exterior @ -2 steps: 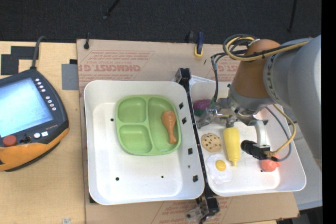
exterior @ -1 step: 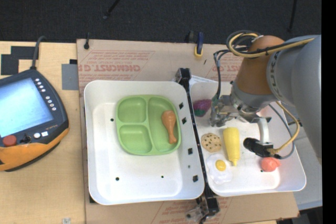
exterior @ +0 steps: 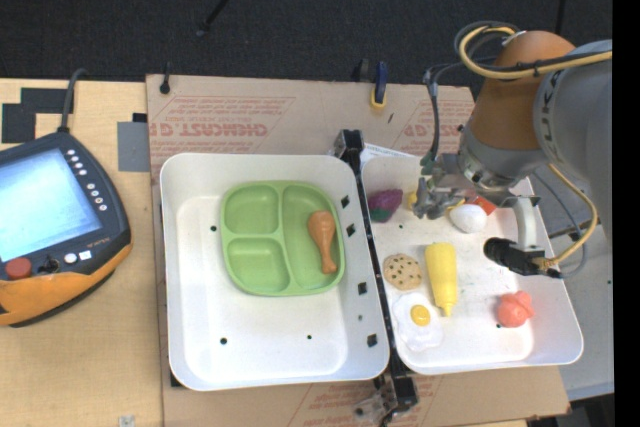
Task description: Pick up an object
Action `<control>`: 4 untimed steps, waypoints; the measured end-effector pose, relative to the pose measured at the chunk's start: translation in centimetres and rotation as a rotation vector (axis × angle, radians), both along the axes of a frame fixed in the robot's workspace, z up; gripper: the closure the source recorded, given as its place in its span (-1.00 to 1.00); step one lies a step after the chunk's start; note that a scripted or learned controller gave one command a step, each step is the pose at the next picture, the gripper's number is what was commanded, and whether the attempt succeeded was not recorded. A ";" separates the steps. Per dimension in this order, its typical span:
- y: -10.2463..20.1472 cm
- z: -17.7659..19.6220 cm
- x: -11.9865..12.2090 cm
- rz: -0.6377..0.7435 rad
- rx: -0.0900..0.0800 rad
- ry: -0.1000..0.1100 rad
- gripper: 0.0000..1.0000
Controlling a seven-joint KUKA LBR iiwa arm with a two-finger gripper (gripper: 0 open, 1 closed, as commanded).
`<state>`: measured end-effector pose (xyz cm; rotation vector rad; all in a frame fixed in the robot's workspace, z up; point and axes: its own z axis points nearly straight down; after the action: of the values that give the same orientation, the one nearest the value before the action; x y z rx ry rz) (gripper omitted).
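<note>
My gripper (exterior: pixel 432 200) hangs low over the back of the right bin (exterior: pixel 560 345), just right of a purple toy (exterior: pixel 384 203) and left of a white egg-like object (exterior: pixel 467 217). Nothing visible sits between its fingers. In front of it lie a cookie (exterior: pixel 402 270), a yellow corn piece (exterior: pixel 441 276), a fried egg (exterior: pixel 418 317) and a red-pink toy (exterior: pixel 513 309). The left bin (exterior: pixel 190 335) carries a green divided plate (exterior: pixel 278 239) with a chicken drumstick (exterior: pixel 324 237) in its right compartment.
A teach pendant (exterior: pixel 55 215) lies on the bench at far left. A black clamp strip (exterior: pixel 362 235) runs between the two bins. Cables and a black connector (exterior: pixel 515 257) trail off the arm over the right bin.
</note>
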<state>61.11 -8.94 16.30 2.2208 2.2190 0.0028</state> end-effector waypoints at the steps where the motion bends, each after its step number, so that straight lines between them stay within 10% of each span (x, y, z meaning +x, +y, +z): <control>1: 0.8 5.0 0.5 0.002 0.000 0.000 1.00; 2: 0.6 6.5 0.5 0.001 0.001 0.004 1.00; 4: 12.2 5.8 1.9 0.005 0.001 0.004 1.00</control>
<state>63.05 3.24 22.09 2.2186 2.2269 -0.0006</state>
